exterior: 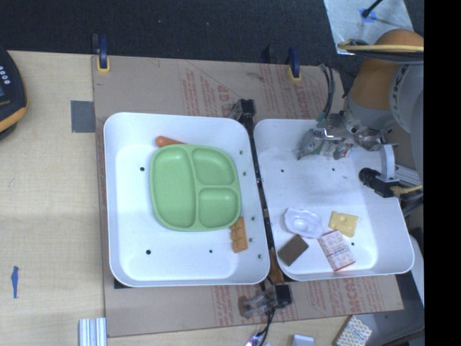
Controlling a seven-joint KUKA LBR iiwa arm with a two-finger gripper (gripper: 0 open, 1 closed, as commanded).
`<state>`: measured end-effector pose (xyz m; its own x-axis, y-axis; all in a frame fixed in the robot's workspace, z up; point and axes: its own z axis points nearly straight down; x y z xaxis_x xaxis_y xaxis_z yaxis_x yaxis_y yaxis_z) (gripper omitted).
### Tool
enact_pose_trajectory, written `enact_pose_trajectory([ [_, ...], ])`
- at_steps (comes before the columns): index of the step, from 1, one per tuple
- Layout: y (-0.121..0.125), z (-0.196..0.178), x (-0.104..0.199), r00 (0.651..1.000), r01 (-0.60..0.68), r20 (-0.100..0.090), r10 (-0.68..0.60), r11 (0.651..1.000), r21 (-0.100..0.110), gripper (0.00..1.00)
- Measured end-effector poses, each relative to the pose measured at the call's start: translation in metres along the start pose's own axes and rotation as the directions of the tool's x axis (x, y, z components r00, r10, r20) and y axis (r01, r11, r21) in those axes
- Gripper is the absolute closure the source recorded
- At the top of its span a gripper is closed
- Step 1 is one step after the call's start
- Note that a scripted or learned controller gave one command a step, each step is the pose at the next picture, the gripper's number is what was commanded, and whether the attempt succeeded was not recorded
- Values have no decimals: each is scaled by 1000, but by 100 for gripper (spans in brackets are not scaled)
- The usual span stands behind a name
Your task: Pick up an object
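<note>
The grey arm's two-finger gripper [322,144] is hovering over the upper part of the right-hand shallow white bin [382,262], well apart from the small things that are lying clustered toward that bin's near edge, so it is probably sitting at a start pose before choosing a target. At this slant the metal tip is too small to say whether it is spread or closed, and nothing is showing between its ends. The likely candidates are all lying flat on the right bin's floor: a crumpled white plastic wrapper [303,222], a pale yellow square block [343,223] just beside it, a dark brown flat tile [293,250] at the near-left corner, and a red-and-white printed packet [336,251]. The packet's long axis is running diagonally, its far end pointing toward the wrapper. Left of this bin, a green three-compartment plastic plate [194,187] is resting in the neighbouring bin, with an orange strip [238,236] just beside it.
</note>
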<state>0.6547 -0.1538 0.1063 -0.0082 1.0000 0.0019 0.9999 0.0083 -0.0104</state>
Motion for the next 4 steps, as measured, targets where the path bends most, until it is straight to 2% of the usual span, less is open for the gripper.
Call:
enact_pose_trajectory([
  [1, 1, 2, 1, 1000, -2, 3, 2, 1000, -6, 0],
  [2, -88, -89, 158, 1000, 10, -3, -10, 1000, -7, 0],
  [3, -29, -86, 105, 1000, -8, 4, 8, 1000, -12, 0],
  [4, 3, -86, 60, 1000, -8, 4, 8, 1000, -11, 0],
])
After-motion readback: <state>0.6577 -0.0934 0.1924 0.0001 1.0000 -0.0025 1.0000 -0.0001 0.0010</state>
